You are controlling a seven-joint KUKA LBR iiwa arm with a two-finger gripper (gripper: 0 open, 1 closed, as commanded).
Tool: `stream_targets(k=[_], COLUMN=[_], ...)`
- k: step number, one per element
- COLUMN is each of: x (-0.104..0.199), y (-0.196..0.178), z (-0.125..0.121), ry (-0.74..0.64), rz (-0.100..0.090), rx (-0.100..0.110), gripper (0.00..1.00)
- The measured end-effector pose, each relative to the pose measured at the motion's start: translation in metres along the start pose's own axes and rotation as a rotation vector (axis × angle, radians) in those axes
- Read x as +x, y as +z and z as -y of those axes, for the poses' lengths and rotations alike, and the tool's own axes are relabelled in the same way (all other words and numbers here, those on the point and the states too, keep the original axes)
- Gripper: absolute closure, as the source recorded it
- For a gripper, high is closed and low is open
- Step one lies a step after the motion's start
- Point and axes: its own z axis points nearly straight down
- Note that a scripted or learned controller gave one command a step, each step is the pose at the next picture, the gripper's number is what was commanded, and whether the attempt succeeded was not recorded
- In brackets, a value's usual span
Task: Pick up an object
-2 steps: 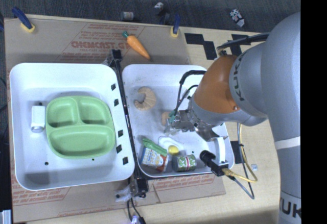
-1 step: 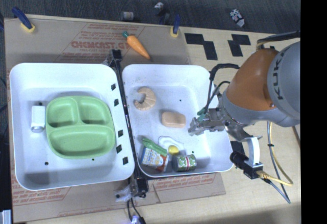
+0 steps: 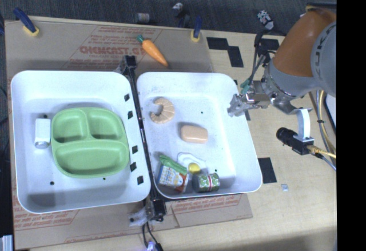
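The metal two-finger gripper hangs over the right rim of the smooth white plastic right bin; its opening cannot be made out. Nearest inside lies a rounded tan bread-like oval, then a ridged beige croissant shape. The left bin holds a glossy green divided plate.

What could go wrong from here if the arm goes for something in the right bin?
The gripper sits right over the right bin's far rim, so a straight descent may strike the rim. The juice pouch, yellow-lidded item and green can crowd the near corner, touching each other; a grasp there could nudge neighbours or catch two. The tan soap-like bar and croissant lie apart and look like safer targets, though the bar's rounded surface might slip.
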Motion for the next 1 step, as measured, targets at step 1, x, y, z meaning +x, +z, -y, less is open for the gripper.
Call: stream_targets(k=[1], x=[-0.0002], y=[-0.0277], z=[-0.0246], ry=[0.001], rz=[-0.001], rx=[0.000], gripper=[1.00])
